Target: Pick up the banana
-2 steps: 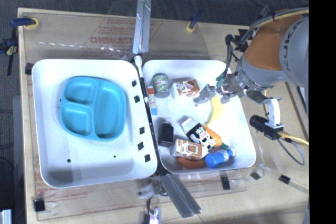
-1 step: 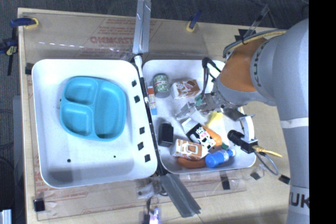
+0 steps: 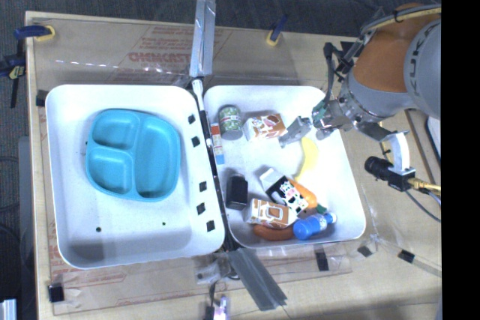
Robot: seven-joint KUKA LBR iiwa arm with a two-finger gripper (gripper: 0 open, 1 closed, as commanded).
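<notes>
The banana lies near the right bin's right wall, just below the tool, whose fingers look spread and hold nothing; probably light, soft-skinned, best pinched mid-length.

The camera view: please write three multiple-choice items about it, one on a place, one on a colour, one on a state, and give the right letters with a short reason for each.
1. In which bin does the banana lie?
A. the left bin
B. the right bin
C. on the bench outside both bins

2. What colour is the divided tray in the left bin?
A. light blue
B. red
C. black

3. How does the gripper stand to the banana?
A. it has lifted the banana above the left bin
B. it is far outside both bins
C. it is low over the right bin, just beside the banana's upper end

Answers: 1 B, the yellow banana lies among the packages on the right. 2 A, the tray is plainly light blue. 3 C, the gripper tip is next to the banana, which lies on the bin floor.
</notes>
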